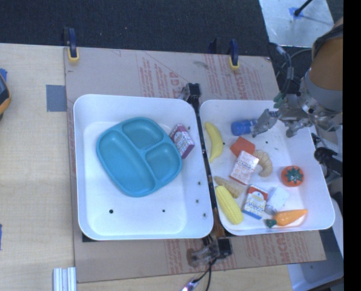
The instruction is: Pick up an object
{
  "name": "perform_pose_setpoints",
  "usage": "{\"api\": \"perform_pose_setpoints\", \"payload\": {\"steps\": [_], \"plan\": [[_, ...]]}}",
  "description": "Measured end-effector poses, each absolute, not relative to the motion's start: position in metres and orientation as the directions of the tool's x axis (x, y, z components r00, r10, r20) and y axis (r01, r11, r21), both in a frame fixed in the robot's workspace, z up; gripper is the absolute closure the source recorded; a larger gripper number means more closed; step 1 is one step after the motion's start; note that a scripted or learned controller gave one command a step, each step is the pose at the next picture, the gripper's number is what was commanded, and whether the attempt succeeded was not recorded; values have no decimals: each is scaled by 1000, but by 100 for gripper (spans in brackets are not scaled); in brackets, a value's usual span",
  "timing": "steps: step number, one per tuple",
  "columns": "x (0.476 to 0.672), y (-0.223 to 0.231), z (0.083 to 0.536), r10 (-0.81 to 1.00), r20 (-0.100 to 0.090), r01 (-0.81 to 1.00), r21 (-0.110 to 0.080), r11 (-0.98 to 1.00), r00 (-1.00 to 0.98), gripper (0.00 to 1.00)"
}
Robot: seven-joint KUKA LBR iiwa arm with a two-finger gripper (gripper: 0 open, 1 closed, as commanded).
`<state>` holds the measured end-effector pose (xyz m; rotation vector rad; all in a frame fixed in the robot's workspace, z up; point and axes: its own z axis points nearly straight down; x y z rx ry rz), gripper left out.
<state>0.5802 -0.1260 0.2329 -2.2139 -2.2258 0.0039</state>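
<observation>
One fixed camera above the bench (slanted), both bins (83, 162) in frame

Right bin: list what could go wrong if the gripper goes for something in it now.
1. The toys lie packed together: the small carton touches the croissant and the orange block, so the gripper may nudge neighbours or lift two.
2. The blue bottle lies on its side by the gripper and may roll away.
3. The carrot sits against the bin wall, leaving little room.
</observation>
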Motion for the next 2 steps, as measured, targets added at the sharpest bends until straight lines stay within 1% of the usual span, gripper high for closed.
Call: {"api": "perform_pose_setpoints", "payload": {"steps": [1, 2], "plan": [[551, -103, 91, 1000, -1, 1000, -4, 5, -5, 0], [616, -109, 92, 1000, 0, 1000, -2, 3, -3, 0]]}}
